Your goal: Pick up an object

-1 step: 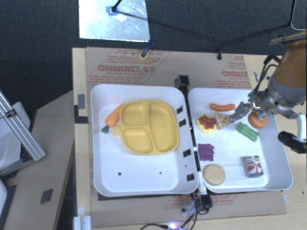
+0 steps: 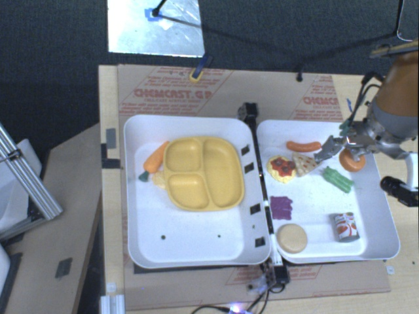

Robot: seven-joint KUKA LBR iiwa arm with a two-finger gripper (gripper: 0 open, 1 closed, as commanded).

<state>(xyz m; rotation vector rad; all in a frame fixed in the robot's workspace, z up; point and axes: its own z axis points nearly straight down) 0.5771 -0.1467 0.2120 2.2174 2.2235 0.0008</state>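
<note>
The gripper (image 2: pixel 335 147) is placed low over the right bin (image 2: pixel 380 241) at about 1 o'clock, fingers apparently slightly spread, nothing pinched. Approach step is judged underway; the pizza slice (image 2: pixel 305 165) lies just beside the fingertips, so a descent and closing are needed next.

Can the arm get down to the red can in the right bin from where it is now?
Probably yes. The red can lies alone near the right bin's front corner, with bare floor around it and nothing above. The gripper hangs further back, by the green piece and pizza slice.
</note>
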